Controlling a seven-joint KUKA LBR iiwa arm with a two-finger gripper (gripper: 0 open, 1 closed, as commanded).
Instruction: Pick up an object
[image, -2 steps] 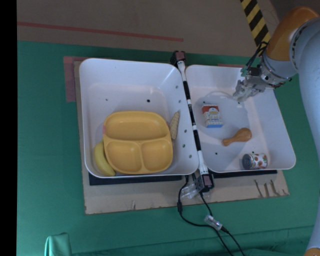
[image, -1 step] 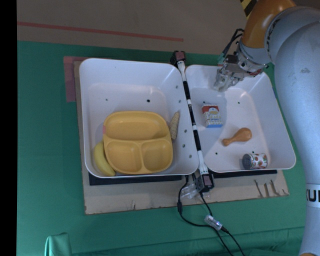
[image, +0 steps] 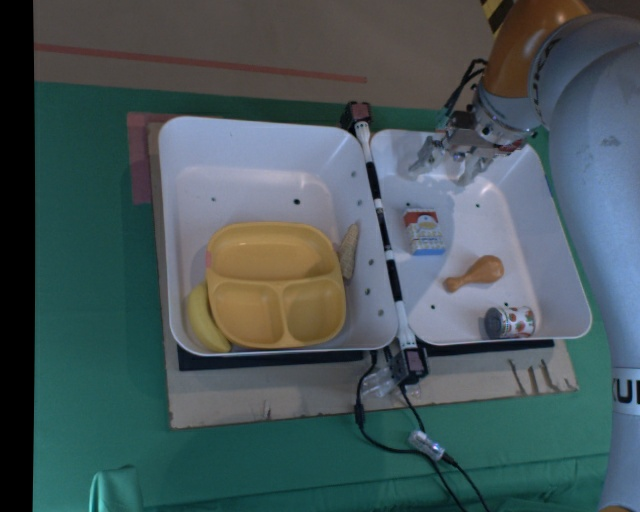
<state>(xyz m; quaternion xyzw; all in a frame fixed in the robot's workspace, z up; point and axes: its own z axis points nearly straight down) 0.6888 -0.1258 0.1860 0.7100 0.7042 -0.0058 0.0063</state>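
My gripper (image: 446, 166) hangs over the far part of the right bin (image: 560, 290), its fingers spread open with nothing between them. Below it, nearer the camera, a small red, white and blue carton (image: 424, 230) stands in the right bin. A tan chicken drumstick (image: 476, 272) lies to the carton's right, and a small can with a red-spotted label (image: 510, 322) lies on its side near the front wall. In the left bin (image: 260, 150) sit a yellow divided tray (image: 276, 284), a banana (image: 204, 320) at its left and a brown cone-like piece (image: 348, 250) at its right.
A black-and-white striped bar (image: 386, 240) runs between the two bins. Cables (image: 410, 430) trail off the bench's front onto the green cloth. The grey arm (image: 590, 140) comes down along the right side, over the right bin's edge.
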